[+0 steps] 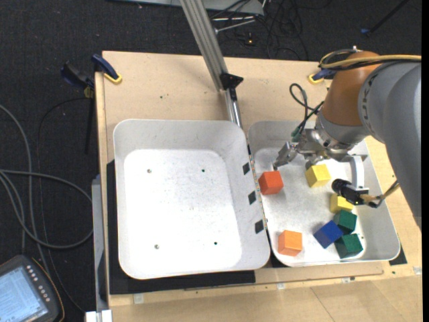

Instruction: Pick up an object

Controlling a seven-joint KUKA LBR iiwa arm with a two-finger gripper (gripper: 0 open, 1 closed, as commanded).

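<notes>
White right bin point(382, 243): coloured blocks point(271, 182).

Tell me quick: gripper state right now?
Gripper: cannot be told; it hangs over the right bin above the red-orange cube, nothing seen held.

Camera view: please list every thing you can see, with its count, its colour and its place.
Bins: two, white, side by side on the bench; left bin, right bin.
Red-orange block: one, right bin, near its left wall.
Orange block: one, right bin, front left.
Yellow blocks: two, right bin; upper one, lower one.
Blue block: one, right bin, front.
Green blocks: two, right bin; one, one.
Clamps: two, blue and yellow, at the bench's far corners; left.
Arm: one, grey and orange, over the right bin.
Gripper: one, above the red-orange block.
</notes>
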